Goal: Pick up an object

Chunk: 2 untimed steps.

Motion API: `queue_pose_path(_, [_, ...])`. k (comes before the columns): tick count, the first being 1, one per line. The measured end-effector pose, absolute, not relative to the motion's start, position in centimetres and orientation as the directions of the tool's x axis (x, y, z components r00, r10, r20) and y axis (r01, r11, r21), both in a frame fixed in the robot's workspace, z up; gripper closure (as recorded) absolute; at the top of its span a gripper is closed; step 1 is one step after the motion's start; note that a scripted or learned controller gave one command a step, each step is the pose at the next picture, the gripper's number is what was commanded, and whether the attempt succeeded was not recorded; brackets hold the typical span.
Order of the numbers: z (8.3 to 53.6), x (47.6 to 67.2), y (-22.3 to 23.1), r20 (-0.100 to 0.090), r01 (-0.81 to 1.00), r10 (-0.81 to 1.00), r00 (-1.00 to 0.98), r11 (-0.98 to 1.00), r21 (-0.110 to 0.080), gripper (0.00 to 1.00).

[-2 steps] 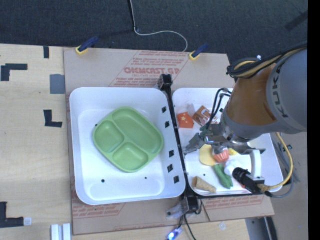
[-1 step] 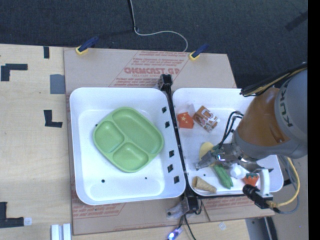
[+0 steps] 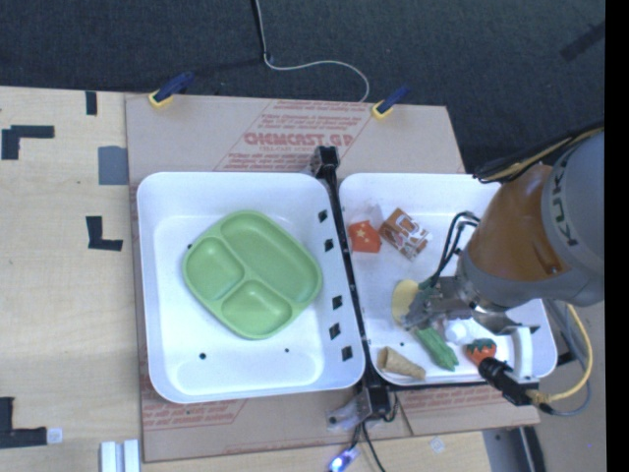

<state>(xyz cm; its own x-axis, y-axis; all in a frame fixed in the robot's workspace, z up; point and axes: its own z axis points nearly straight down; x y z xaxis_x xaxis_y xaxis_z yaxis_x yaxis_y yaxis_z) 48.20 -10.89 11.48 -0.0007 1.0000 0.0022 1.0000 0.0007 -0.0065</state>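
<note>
Lowest in the frame, a tan cone-shaped piece, like a toy ice-cream cone [image 3: 402, 363], lies at the front edge of the right-hand shallow white bin [image 3: 447, 187]. Just behind it, the grey arm's gripper [image 3: 425, 315] is down among the clutter, directly over a long green toy vegetable [image 3: 435, 348] and beside a pale yellow rounded piece [image 3: 404, 296]. Whether it is spread or closed cannot be told from this angle, and nothing can be seen held. The step in hand looks like the descent onto a target, most likely the green piece or the yellow one; the next move would call for a firm closing on one item alone, then a straight lift clear of its neighbours. Counted in the right bin: one cone, one green vegetable, one yellow piece, one small red block [image 3: 365, 236], one brown-and-white wrapped packet [image 3: 405, 233] and one small orange-and-green piece [image 3: 480, 348]. In the left-hand white bin [image 3: 157, 264] lies one light green plastic divided plate [image 3: 252, 273] with three compartments. Two bins stand side by side on the cardboard sheet [image 3: 197, 136].
</note>
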Motion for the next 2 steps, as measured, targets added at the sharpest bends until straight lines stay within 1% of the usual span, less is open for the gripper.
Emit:
queue_pose_path(1, [18.8, 51.1, -3.2, 0.001, 1.0, 1.0, -0.009, 0.009, 0.005, 1.0])
queue_pose_path(2, [34.2, 48.5, 0.6, 0.001, 1.0, 1.0, -0.008, 0.008, 0.01, 1.0])
